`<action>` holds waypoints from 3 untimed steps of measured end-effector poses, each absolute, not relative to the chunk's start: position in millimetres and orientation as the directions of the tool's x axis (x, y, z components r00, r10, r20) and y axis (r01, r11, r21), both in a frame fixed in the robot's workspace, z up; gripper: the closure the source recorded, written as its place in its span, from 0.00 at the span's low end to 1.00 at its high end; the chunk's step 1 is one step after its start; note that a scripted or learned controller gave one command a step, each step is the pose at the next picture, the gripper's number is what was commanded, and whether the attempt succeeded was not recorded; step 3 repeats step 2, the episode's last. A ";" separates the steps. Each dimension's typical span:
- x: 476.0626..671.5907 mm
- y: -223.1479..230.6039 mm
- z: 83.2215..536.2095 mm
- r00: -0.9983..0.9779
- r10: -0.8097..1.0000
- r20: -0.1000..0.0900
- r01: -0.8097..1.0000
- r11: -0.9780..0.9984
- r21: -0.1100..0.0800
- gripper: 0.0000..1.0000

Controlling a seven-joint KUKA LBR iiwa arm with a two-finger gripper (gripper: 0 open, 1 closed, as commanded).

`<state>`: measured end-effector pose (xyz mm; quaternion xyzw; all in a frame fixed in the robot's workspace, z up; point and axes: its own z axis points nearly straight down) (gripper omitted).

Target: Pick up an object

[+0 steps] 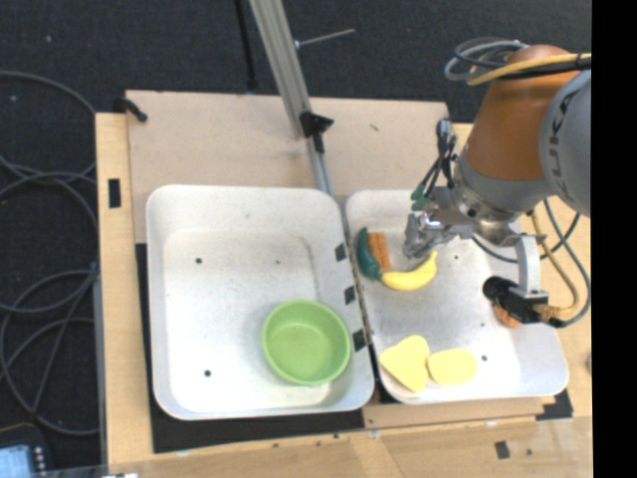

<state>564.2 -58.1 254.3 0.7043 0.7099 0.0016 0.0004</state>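
Presently the grey two-finger gripper [426, 235] hangs low in the right white shallow bin [518, 366], just above the curved yellow plastic banana [410, 277]. Whether its fingers are open or closed, I cannot tell. A green and orange carrot-shaped toy [373, 252] lies just beside the banana.

Wooden bench [219, 137] on dark carpet [119, 28] with cables [40, 267].
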 end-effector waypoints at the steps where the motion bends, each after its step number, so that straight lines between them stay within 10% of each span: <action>1: 571.2 4.0 247.2 -0.008 1.000 0.001 1.000 0.008 0.001 1.00; 3: 565.4 56.0 245.2 -0.007 1.000 0.002 1.000 0.007 0.000 1.00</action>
